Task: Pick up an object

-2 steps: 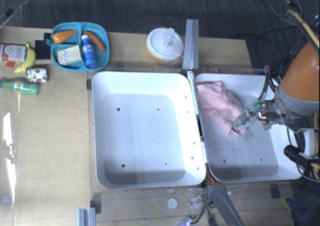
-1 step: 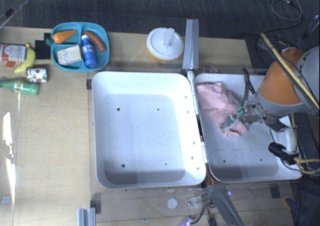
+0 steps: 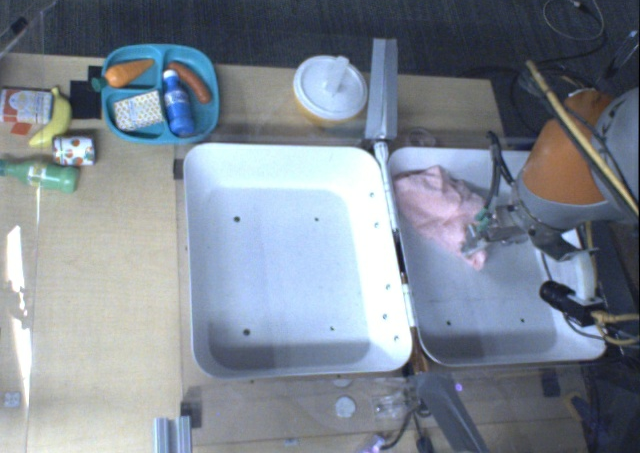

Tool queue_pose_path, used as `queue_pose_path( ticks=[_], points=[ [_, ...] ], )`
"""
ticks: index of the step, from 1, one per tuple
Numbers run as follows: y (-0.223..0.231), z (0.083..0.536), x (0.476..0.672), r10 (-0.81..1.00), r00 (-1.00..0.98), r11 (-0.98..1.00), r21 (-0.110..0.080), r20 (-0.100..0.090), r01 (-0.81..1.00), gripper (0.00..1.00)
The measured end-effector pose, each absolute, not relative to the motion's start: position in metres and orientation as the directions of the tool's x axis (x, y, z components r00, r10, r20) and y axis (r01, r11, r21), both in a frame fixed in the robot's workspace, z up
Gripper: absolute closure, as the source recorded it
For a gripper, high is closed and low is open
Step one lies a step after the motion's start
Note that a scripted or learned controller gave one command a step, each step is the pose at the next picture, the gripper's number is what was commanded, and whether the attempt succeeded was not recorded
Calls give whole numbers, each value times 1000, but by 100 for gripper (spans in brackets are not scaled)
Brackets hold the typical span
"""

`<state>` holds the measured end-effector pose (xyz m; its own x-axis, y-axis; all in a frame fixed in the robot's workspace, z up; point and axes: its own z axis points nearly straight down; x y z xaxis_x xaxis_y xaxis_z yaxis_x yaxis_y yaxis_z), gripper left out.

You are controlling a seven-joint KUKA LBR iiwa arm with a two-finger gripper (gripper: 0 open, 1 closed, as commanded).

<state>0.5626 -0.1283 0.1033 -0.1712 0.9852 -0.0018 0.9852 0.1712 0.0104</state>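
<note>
- We see 2 white bins side by side: the left bin [image 3: 285, 261] lies bare, and the right bin [image 3: 490, 326] holds the one thing worth picking.
- The arm [image 3: 570, 166], grey with its orange band, reaches in from the right and sits low over the right bin.
- The pink cloth [image 3: 435, 206] lies crumpled in the upper left of the right bin, close to the wall shared with the left bin.
- The gripper [image 3: 482, 231] is down at the cloth's right edge, touching or nearly touching the fabric; we cannot tell how its jaws stand.
- We judge the step in hand to be the grasp itself: the approach looks done, the lift not yet begun.
- The next move calls for a firm pinch on a fold of cloth, then a straight rise; a thin edge may slip free.
</note>
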Motion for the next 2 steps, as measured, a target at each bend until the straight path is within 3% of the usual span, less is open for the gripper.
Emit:
queue_pose_path(
  ticks=[1,2],
  points=[
    [-151,96,545,981,-193,193,2,0,981,100],
    [-130,131,513,953,-304,304,1,1,953,100]
  ],
)
